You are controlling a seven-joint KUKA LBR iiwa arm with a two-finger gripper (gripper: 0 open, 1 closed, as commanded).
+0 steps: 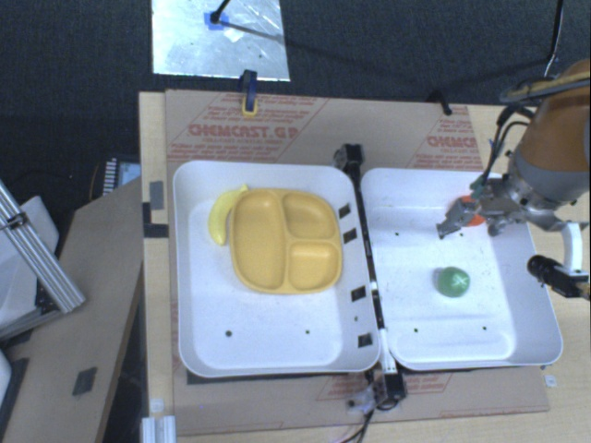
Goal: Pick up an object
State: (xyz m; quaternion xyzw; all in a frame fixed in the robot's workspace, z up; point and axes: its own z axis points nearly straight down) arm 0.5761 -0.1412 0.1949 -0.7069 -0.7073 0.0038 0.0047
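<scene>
The left bin [194, 275], 1 of 2 shallow white bins lying side by side on the tabletop [120, 247], serves as the landmark. Inside it, toward its upper middle, lies a yellow divided plate [282, 241] with 3 compartments, 1 long one on its left side and 2 smaller ones on its right. A yellow banana [220, 215] lies in the same bin, curved along the plate's upper left edge and touching or nearly touching it. Behind the left bin, a sheet of brown cardboard [277, 127] printed with red letters lies under both bins, and a yellow and blue clamp [249, 93] sits at its far edge. Farther back still, a shiny silver sheet [222, 26] rests on the dark floor. Along the left bin's right rim, black clips join it to the right bin [406, 340]. In that right bin, well to the right of the landmark, a small green ball [452, 281] rests on the white floor toward the middle, alone and untouched. Above and a little right of the ball, the gripper [464, 218] hangs over the right bin's upper part, apart from the ball, with an orange part showing near its tip; whether the jaws are apart or together I cannot tell. The arm [554, 146], grey with an orange band, reaches in from the right.
</scene>
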